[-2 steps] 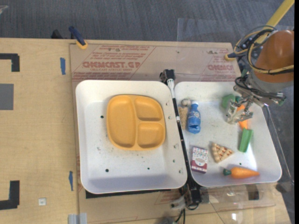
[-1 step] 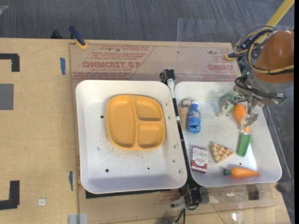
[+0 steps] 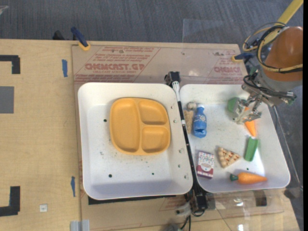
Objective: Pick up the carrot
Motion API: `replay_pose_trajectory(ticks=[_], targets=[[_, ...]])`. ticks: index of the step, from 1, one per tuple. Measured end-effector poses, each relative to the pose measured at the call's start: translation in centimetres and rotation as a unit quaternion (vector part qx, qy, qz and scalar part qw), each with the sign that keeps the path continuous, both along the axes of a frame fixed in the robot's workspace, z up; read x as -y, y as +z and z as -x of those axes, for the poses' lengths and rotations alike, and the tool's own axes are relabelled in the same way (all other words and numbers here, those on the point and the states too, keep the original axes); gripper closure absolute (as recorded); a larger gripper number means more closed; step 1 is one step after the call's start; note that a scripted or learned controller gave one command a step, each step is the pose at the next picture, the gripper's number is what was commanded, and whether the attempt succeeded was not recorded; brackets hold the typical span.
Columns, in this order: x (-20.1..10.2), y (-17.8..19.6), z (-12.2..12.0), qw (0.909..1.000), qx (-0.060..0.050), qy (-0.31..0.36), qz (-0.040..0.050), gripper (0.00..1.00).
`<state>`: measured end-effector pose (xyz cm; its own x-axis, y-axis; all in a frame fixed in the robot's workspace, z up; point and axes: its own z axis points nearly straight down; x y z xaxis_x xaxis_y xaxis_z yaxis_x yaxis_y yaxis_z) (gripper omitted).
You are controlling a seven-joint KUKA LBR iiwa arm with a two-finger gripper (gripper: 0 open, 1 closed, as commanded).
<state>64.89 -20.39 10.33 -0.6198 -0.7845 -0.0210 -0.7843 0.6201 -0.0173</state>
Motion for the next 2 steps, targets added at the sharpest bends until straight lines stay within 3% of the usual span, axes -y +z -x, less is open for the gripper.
replay_pose_trajectory(ticks=[1,2], targets=[[1.9,-1.4,6.0,0.9749,-0.008,0.222,0.0058,1.00],[-5.1,8.2,4.7,0.9801,-0.002,0.198,0.0060,1.00]])
